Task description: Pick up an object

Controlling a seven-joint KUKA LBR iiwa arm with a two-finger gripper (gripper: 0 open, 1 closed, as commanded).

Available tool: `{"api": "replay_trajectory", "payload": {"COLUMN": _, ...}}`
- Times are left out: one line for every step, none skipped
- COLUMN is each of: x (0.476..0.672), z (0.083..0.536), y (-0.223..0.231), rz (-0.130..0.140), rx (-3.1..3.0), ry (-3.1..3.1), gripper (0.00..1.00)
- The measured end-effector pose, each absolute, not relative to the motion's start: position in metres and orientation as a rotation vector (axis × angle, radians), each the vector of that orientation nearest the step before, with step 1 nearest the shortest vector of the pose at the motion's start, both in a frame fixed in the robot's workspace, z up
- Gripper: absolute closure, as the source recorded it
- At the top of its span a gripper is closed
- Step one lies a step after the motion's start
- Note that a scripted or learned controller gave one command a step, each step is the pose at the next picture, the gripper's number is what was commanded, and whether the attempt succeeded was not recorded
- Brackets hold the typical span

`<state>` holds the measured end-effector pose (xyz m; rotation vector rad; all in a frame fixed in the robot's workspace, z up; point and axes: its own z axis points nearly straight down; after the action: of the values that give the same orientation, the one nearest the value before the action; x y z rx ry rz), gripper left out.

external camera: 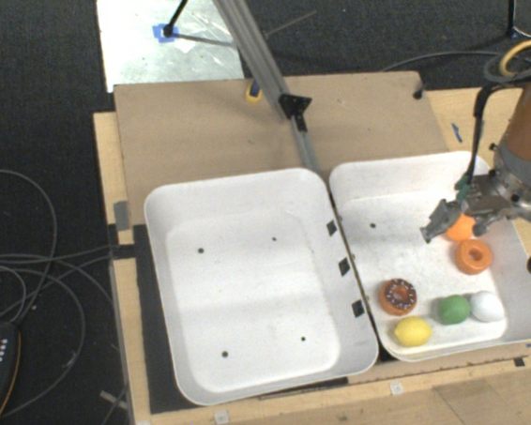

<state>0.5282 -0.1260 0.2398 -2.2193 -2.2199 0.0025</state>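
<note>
Five small toy foods lie in the right bin (358, 197), toward its near right corner. An orange ring (474, 256) lies flat, hole up. A chocolate-frosted donut (399, 296) sits left of it. Along the front wall: a yellow lemon (413, 332), a green ball (453, 309), a white ball (487, 306). An orange piece (459, 229) shows partly, half-hidden.

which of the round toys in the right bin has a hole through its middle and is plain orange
The orange ring, just below the hand. The brown donut also has a hole but is sprinkled; the other toys are solid.
</note>
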Motion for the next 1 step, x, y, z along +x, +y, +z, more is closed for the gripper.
{"api": "replay_trajectory", "payload": {"x": 0.5189, "z": 0.1849, "y": -0.1306, "rz": 0.004, "rx": -2.219, "ry": -2.218, "gripper": 0.00}}
